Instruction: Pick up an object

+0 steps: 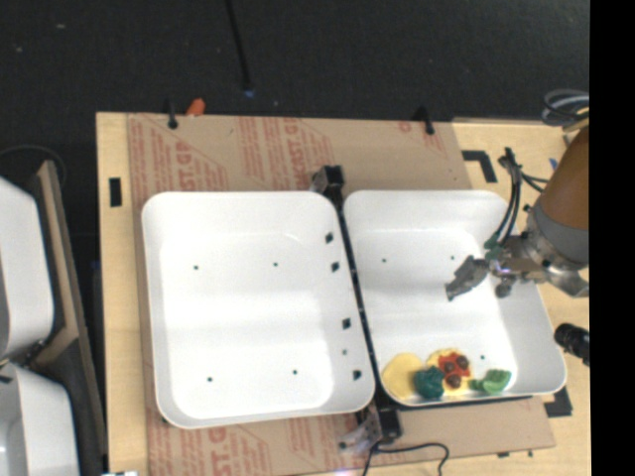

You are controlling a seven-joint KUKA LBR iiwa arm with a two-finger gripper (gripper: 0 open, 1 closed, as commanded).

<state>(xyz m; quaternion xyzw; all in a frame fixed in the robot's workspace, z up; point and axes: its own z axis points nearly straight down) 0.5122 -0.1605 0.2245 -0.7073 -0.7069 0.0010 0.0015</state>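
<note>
Several small objects lie clustered at the near edge of the right bin (417, 226): a pale yellow piece (401, 373), a teal piece (430, 385), a red piece (453, 364) and a green piece (493, 380). My gripper (483, 276) hangs over the right side of that bin, above and to the right of the cluster and well apart from it. Its fingers (462, 281) stand spread, with nothing between them. The orange band of the arm (566, 181) rises at the right edge.
The left bin (179, 256) lies beside the right one, with a black divider strip (345, 286) between them. Both bins rest on a cardboard sheet (228, 157) on the bench. Cables (511, 181) hang by the arm.
</note>
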